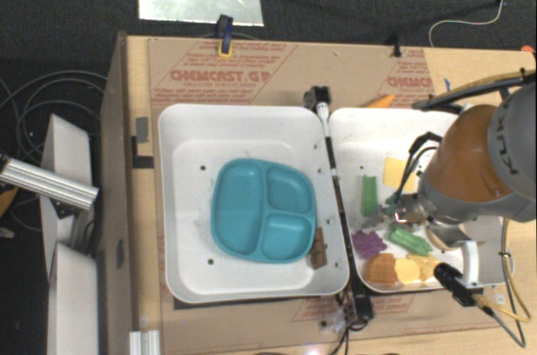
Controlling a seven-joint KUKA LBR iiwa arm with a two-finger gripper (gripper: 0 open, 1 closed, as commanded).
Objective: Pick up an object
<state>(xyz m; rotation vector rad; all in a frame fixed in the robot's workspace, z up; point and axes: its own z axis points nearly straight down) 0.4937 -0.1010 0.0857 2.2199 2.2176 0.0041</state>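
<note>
The right bin (361, 127) holds several small toy pieces. A green stick (369, 195) lies near its left wall, with a yellow block (393, 171) just behind it. Toward the front lie a purple piece (367, 242), a green piece (409, 241), an orange round piece (382, 268) and pale yellow pieces (417, 269). My gripper (401, 213) reaches down into this bin from the right, under the orange wrist band (470, 160). It sits just above the green piece and right of the green stick. The arm hides the bin's right half.
The left bin (180, 177) carries a teal divided plate (264, 211). A small brown object (319, 248) lies at that bin's front right corner. A black divider (329, 152) runs between the bins. Cardboard covers the bench behind them.
</note>
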